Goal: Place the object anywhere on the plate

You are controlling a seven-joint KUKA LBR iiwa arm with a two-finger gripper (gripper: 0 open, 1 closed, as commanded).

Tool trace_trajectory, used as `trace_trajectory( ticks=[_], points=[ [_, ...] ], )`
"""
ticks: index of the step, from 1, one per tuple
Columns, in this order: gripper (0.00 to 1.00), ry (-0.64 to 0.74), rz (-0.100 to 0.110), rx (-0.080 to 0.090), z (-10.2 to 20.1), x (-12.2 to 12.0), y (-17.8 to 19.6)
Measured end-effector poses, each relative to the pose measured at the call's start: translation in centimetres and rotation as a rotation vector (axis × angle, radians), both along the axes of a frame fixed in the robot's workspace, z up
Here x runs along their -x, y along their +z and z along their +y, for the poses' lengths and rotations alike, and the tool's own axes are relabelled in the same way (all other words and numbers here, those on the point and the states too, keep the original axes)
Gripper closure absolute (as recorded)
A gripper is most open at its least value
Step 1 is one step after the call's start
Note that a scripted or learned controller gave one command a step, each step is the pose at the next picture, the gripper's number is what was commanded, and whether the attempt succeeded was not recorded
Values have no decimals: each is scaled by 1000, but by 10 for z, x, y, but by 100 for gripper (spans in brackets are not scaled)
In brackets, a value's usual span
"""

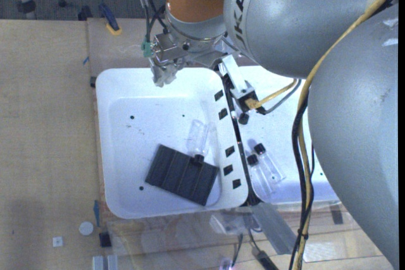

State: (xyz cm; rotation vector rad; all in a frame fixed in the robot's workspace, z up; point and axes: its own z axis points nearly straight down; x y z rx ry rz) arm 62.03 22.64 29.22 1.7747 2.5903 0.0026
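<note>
The grey KUKA arm [304, 28] reached in over the two white bins, its gripper [164, 76] poised above the far rim of the left bin [114, 136]. Whether that tool was spread or closed could not be told from this angle, and nothing was visible in its grasp.

In the left bin lay a dark ribbed rectangular plate [182, 174], set at a slant near the front. A small clear plastic object [199, 136] with a dark cap rested just beside the plate's far corner, its capped end seemingly touching the edge. A second clear piece [264, 164] lay in the right bin [278, 136], beyond the divider.

The risks, judged from this layout: the clear object was hard to see against white plastic, so a descent could land off-centre and close on nothing. Its rounded, slick body would likely roll or squirt from a pinch. Sitting close to the plate, it could be nudged under the edge, or the plate itself knocked askew. The dangling yellow cable [278, 98] could also snag.
</note>
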Motion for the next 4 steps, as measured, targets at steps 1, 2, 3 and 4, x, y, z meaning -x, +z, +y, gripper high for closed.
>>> trace_trajectory(
  ticks=[1,2,3,4],
  points=[
    [100,-307,8,3,-10,-7,-57],
    [100,15,-1,0,-20,-43,-86],
    [100,207,4,1,-67,-46,-82],
    [100,605,3,0,-55,-29,-87]
  ],
)
